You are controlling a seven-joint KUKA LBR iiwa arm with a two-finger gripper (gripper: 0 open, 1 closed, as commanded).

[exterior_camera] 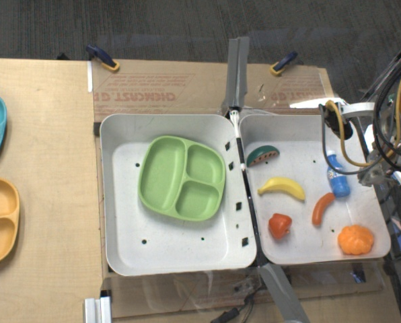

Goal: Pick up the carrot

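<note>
The carrot lies untouched in the right bin, between the banana and the orange. Nothing's lifted yet, so the whole pick remains, and the end effector's state I cannot tell.

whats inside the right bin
In the right bin: a watermelon slice, banana, carrot, red pepper, orange and blue bottle. Cables cover its right edge.
</note>
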